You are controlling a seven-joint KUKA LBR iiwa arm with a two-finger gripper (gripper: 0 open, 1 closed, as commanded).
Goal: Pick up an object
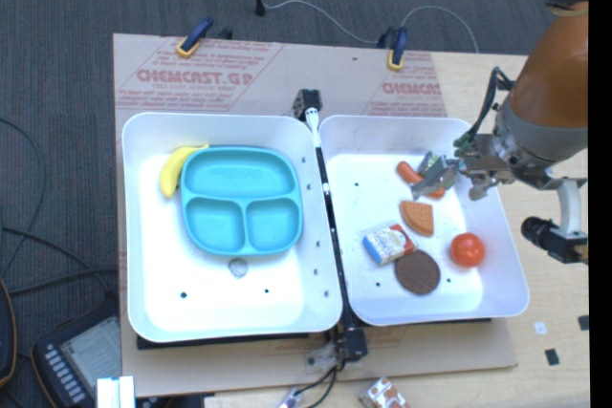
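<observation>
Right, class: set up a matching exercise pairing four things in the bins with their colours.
Things:
1. banana
2. divided plate
3. tomato
4. round cookie

Colours:
A. dark brown
B. yellow
C. red
D. light blue

Pairs: 1-B, 2-D, 3-C, 4-A
</observation>
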